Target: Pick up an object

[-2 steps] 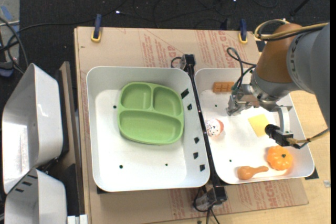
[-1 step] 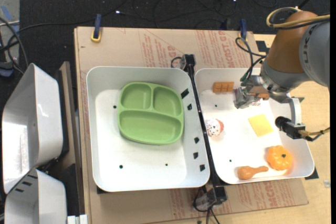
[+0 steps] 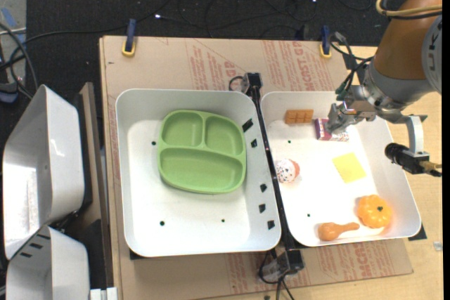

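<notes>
Camera view: arm enters from the right, gripper (image 3: 340, 121) low over the back part of the right bin (image 3: 402, 183). Finger state not readable from this angle, can't tell if anything is clamped. Directly at the gripper tip sits a small pink/purple packet (image 3: 322, 128), touching or just under the tool; contact unclear. Just left of that, near the bin's back wall, an orange waffle-like block (image 3: 299, 116). Yellow square piece (image 3: 349, 167) lies flat mid-bin, apart from the gripper. Small white and red figure (image 3: 286, 171) sits close to the bin's left wall. Front right corner: orange pumpkin (image 3: 373, 211), with an orange gourd-shaped piece (image 3: 337, 229) just beside it on the left. Left bin (image 3: 137, 221) holds a green divided plate (image 3: 202, 152), three compartments, lying flat toward the back centre. Both bins sit side by side on a cardboard sheet (image 3: 176, 56) clamped at the back edge.
</notes>
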Robot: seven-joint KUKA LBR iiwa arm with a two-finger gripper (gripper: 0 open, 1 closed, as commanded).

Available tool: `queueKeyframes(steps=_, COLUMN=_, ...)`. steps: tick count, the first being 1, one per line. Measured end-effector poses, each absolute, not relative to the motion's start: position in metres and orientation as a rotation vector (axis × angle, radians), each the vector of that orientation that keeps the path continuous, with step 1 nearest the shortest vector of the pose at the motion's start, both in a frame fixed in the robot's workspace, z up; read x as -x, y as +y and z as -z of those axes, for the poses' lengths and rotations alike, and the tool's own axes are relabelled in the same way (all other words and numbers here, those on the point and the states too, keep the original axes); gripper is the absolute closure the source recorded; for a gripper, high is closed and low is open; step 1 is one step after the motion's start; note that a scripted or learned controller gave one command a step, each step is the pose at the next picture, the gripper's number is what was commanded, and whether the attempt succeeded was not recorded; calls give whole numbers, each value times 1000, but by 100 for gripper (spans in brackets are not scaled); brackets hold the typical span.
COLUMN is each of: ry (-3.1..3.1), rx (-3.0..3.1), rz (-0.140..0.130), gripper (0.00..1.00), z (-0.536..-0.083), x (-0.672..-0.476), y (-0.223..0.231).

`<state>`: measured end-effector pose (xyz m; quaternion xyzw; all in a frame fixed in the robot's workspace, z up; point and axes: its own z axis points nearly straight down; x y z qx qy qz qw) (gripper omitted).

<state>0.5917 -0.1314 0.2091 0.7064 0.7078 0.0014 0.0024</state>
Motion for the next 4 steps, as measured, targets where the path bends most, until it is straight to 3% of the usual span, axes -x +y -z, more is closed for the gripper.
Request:
queueKeyframes(steps=1, ry=2216, rx=-2218, rz=-5, gripper=100, z=-262, x=-587, y=-140)
queueKeyframes(steps=2, ry=2231, rx=-2216, rz=1, gripper=100, z=-248, x=-580, y=-91)
queueKeyframes(steps=3, ry=2231, rx=-2216, rz=3, gripper=100, z=-238, x=-558, y=-47)
queueKeyframes(steps=4, ry=2233, rx=-2214, rz=1, gripper=100, z=-227, x=-548, y=10)
